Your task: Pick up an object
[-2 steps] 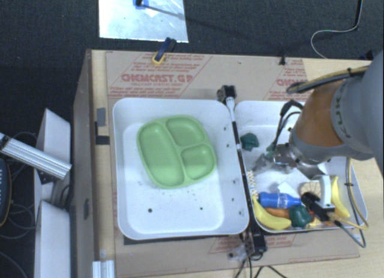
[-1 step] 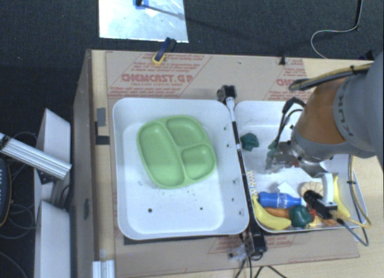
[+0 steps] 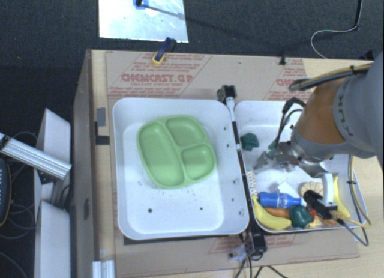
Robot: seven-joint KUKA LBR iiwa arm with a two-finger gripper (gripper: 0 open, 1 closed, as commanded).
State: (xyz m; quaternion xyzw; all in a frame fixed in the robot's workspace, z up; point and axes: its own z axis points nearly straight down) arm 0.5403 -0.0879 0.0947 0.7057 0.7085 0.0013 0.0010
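My gripper (image 3: 271, 157) hangs low over the middle of the right bin (image 3: 262, 113), reaching in from the right under the grey arm with its orange band. A dark green lump (image 3: 249, 142) lies just to its upper left. Below it, along the bin's front, lie a white piece (image 3: 287, 187), a blue bottle (image 3: 281, 200), an orange carrot (image 3: 277, 212), a yellow banana (image 3: 266, 220) and a green toy (image 3: 299, 215) with a red bit (image 3: 311, 217) beside it. I see nothing held in the gripper.
The left bin (image 3: 133, 214) holds a green divided plate (image 3: 176, 151). A pale ring-shaped piece (image 3: 311, 187) and another yellow piece (image 3: 339, 202) lie at the right bin's front right, partly under the arm. A divider rail (image 3: 237, 145) runs between the bins.
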